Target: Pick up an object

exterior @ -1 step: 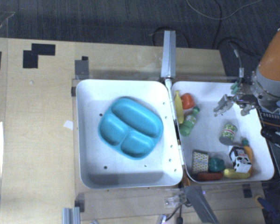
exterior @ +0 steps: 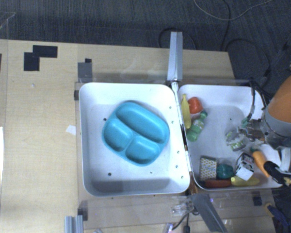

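Here, gripper (exterior: 242, 132) low in right bin (exterior: 218, 98), finger state unclear, no legible labels, blue tray (exterior: 136, 132) left.

Left bin (exterior: 87, 130): white, holding a turquoise-blue divided tray (exterior: 136, 132). Right bin (exterior: 218, 93): white, holding a yellow banana (exterior: 185, 111), red-orange ball (exterior: 195, 104), green bottle (exterior: 196, 126), patterned multicolour pouch (exterior: 208, 168), teal lump (exterior: 225, 171). Bench (exterior: 39, 130): pale wood.
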You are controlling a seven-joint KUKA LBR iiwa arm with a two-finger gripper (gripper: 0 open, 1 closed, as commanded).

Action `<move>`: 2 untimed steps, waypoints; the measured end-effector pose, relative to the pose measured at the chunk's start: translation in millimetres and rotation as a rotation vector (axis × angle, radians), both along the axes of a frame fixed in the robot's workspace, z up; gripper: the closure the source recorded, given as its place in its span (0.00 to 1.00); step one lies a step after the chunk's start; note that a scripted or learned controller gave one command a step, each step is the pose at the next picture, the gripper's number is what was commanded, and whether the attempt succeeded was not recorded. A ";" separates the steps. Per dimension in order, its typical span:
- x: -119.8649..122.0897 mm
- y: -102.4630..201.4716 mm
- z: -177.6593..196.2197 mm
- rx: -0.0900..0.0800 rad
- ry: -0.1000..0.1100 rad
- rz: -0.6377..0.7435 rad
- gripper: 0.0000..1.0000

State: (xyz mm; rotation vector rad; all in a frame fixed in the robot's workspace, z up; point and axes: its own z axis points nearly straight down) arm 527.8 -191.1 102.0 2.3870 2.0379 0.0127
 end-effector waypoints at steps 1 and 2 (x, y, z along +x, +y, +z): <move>51.6 35.3 -13.6 0.000 -0.001 -0.334 0.00; 28.1 13.7 -13.3 0.000 0.000 -0.339 0.00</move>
